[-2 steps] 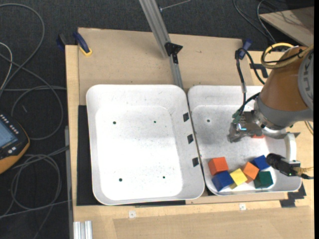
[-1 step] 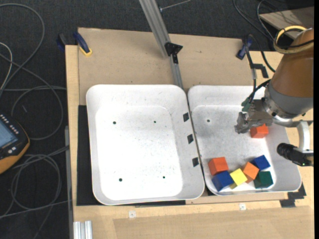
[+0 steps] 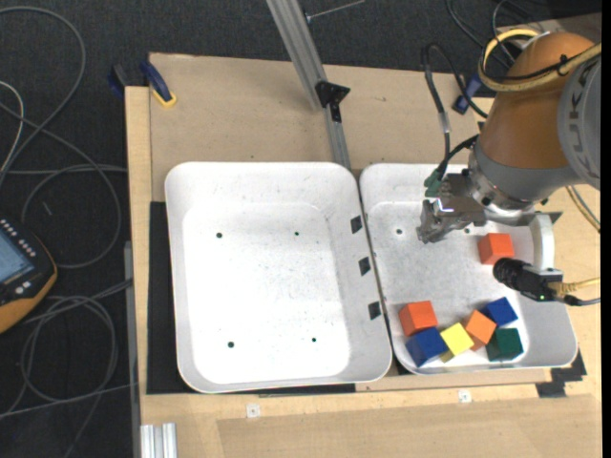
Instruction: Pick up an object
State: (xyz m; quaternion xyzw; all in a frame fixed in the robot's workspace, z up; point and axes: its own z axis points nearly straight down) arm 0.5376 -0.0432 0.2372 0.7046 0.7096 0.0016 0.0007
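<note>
Camera view: arm's jaws point(image 3: 434, 225) hover over right bin point(image 3: 401, 256), grip state unclear; blocks point(image 3: 458, 337) cluster nearby.

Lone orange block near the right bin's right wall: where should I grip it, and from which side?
Take the lone orange block from straight above, fingers on its left and right faces. It sits flat and apart from the cluster, so those sides look free, though the arm's black fitting lies close below it. The gripper hangs to its left.

Even, bright overhead light (soft shadows only), slightly grainy, white bins point(image 3: 258, 184) near overexposed.
</note>
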